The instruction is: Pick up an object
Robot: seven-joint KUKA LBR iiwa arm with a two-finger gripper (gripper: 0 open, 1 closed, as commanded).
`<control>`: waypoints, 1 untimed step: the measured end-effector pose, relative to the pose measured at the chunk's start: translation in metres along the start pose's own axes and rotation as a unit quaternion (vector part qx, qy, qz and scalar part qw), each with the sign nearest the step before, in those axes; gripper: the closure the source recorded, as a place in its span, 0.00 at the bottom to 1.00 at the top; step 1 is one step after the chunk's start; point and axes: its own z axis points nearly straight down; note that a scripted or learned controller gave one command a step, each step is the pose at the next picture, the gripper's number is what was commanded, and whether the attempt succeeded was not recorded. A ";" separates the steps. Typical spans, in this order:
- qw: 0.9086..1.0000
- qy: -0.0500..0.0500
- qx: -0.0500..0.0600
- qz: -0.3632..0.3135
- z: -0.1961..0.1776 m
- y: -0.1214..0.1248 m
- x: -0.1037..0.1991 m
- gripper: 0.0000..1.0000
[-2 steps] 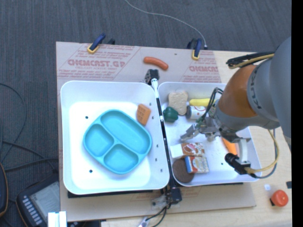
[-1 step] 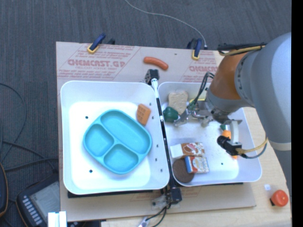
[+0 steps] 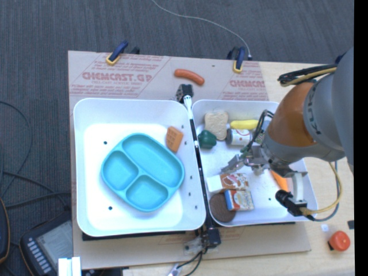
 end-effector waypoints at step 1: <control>1.000 0.000 -0.001 -0.001 0.001 0.072 0.023 0.00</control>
